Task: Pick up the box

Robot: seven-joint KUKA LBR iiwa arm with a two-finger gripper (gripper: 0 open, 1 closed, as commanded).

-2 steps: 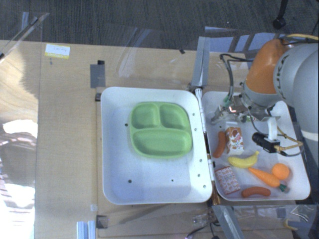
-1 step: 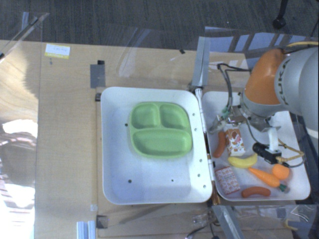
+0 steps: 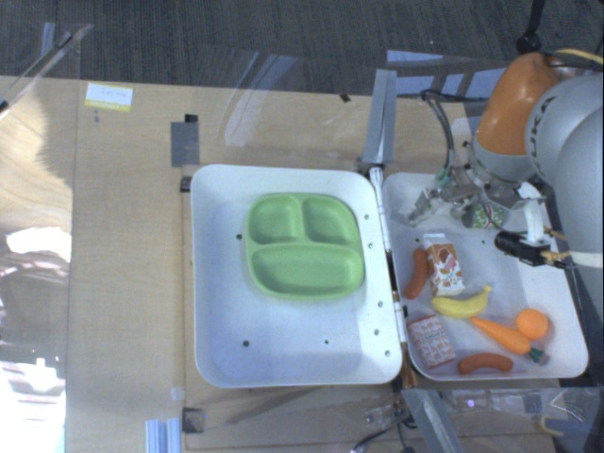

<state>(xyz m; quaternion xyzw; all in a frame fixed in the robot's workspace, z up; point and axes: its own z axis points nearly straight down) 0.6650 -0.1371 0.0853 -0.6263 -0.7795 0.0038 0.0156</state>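
2 white bins side by side. Left bin (image 3: 217,347): 1 green divided tray (image 3: 304,245), 3 compartments. Right bin (image 3: 401,189) holds 2 boxes, upright carton box (image 3: 444,266) mid-bin and flat red box (image 3: 430,340) at near-left corner; 2 sausages, one (image 3: 417,272) touching the carton's left, one (image 3: 485,363) at near edge; 1 banana (image 3: 461,303); 1 carrot (image 3: 502,335); 1 orange (image 3: 532,324). Gripper (image 3: 451,199) low over the bin's far part, apart from both boxes; can't tell how far its fingers are spread or if anything's in them.

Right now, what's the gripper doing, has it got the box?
Gripper: hovering at the far end of the right bin; open or closed cannot be told. Nothing visibly held. A box lies nearer the camera.
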